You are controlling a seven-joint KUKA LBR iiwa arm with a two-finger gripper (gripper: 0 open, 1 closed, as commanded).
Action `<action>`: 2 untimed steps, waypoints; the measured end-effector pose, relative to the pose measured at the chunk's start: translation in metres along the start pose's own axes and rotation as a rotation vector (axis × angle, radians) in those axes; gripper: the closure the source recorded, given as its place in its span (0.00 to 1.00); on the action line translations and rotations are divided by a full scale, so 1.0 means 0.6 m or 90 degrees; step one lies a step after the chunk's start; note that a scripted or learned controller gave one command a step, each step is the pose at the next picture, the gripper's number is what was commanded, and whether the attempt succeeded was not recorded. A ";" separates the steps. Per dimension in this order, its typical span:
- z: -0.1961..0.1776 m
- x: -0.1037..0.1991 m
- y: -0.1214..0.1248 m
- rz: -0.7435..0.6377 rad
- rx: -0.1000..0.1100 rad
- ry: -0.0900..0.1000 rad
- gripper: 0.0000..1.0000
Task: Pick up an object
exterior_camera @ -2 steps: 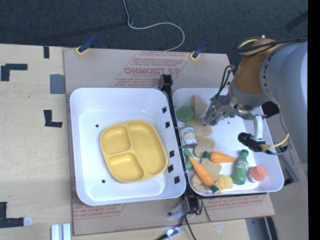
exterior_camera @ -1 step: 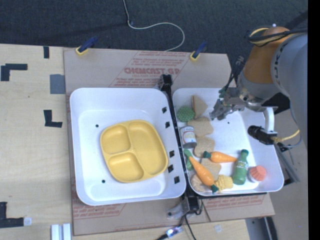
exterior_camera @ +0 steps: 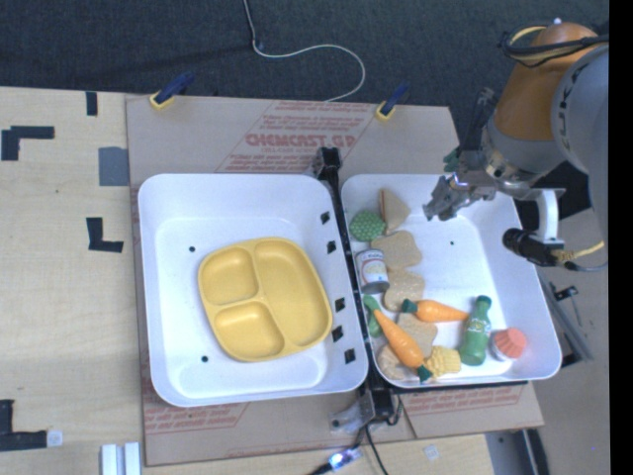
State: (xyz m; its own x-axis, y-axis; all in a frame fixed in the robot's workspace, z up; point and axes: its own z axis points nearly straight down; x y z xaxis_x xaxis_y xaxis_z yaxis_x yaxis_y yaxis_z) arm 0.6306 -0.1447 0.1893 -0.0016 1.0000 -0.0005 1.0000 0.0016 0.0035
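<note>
Yellow tray: in left bin.
Gripper: over right bin; finger state unclear.
Toy carrots: right bin.

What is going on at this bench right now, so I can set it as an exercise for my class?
A grey and orange robot arm reaches in from the right, its claw over the upper part of the right bin, nothing visibly in its grasp. Toy food is piled along that bin's left and lower sides, including two carrots and a green bottle. The left bin holds a yellow divided plate. Nothing has been picked up yet.
</note>
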 end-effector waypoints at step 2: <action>-0.075 0.060 -0.076 -0.001 0.004 0.001 1.00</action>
State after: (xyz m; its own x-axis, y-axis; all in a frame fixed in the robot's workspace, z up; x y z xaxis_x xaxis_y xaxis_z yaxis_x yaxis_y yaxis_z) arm 0.5847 -0.1088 0.2340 -0.0026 1.0000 0.0008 1.0000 0.0026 -0.0029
